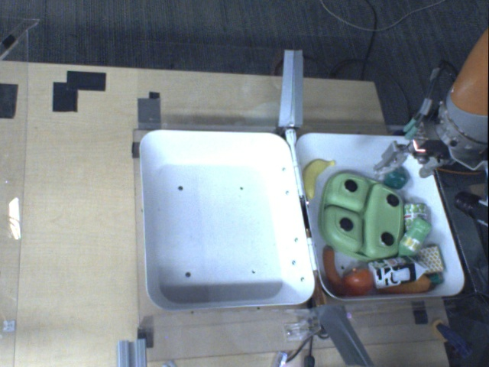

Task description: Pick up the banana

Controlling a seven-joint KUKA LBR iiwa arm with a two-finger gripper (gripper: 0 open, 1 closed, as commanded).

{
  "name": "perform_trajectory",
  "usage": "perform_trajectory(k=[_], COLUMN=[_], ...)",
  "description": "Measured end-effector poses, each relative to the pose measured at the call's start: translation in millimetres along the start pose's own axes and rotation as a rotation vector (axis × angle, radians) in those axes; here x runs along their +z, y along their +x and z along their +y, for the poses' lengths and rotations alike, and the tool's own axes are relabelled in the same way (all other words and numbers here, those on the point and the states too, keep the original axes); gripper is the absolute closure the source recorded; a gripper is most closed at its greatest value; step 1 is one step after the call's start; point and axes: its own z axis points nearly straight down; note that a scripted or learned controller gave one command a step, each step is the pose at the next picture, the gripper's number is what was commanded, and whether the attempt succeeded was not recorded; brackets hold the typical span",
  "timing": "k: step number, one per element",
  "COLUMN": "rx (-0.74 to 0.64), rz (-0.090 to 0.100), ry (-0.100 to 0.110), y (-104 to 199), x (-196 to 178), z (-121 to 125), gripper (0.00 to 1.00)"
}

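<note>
A: Camera view — where is the banana (317,175) seen?

B: In the right bin (451,281), upper-left corner, half covered by the green tray (363,216).

A: Handling?

B: Judged light, soft, smooth; best taken across the exposed middle. The gripper (405,157) is seen spread open, holding nothing.

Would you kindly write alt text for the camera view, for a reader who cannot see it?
A yellow banana lies in the right bin, partly hidden by a green tray among cluttered items. The gripper hovers at the bin's far right corner.
</note>
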Motion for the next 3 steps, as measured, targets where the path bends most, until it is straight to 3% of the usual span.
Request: perform_trajectory(k=[1, 2, 3], rx=[-0.112, -0.111, -0.168], rz=[-0.001, 0.0, -0.003], ry=[-0.004, 0.002, -0.009], y=[31.8, 58.3, 43.3], x=[-95.9, 70.8, 166.4], z=[3.8, 65.8, 62.6], gripper=[0.0, 0.0, 0.0])
